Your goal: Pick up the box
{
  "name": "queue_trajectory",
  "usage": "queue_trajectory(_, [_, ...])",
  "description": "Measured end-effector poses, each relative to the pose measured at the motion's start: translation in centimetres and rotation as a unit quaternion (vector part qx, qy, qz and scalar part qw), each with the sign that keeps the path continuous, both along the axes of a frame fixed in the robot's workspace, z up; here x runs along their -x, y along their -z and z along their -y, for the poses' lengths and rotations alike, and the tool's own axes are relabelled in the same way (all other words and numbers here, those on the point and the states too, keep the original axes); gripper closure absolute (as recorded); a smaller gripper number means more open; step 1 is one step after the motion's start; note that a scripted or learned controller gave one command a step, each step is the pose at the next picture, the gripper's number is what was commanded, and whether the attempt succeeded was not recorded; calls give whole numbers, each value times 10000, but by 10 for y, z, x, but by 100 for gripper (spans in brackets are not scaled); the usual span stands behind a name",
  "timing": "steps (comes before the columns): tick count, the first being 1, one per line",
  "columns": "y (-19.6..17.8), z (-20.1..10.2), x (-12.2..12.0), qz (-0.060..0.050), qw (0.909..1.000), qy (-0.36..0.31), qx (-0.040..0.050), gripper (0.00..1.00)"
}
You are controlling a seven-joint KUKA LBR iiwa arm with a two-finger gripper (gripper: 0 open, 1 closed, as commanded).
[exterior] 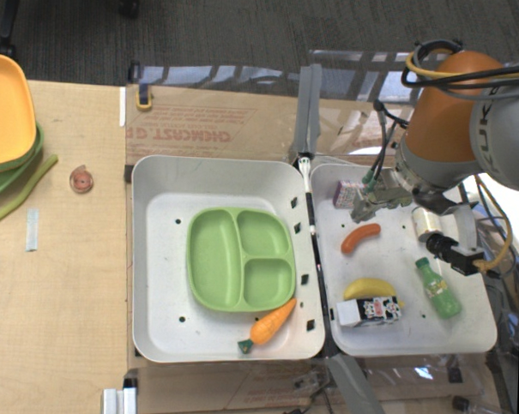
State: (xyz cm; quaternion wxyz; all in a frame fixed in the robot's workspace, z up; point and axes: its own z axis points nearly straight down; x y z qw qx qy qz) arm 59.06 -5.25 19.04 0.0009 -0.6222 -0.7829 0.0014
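Obscured items: my arm (470, 99) ran off the right edge, my gripper (373, 201) hid part of the small pink packet (346, 194), and the stacked plates (9, 131) were cut by the left edge.

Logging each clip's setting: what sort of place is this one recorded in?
Probably a robotics lab bench, not a home. Two white bins sit on cardboard-covered tabletop, holding toy food like a carrot and banana beside a small box; the arm's gripper reaches in, with grey office carpet behind.
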Motion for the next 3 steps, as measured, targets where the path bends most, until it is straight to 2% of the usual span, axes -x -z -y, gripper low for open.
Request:
queue_trajectory(1, [-8, 2, 0, -6, 10000, 17, 4, 100])
queue_trajectory(2, [0, -21, -37, 7, 9925, 1223, 8, 100])
queue_trajectory(3, [-8, -20, -37, 1, 9926, 1213, 19, 100])
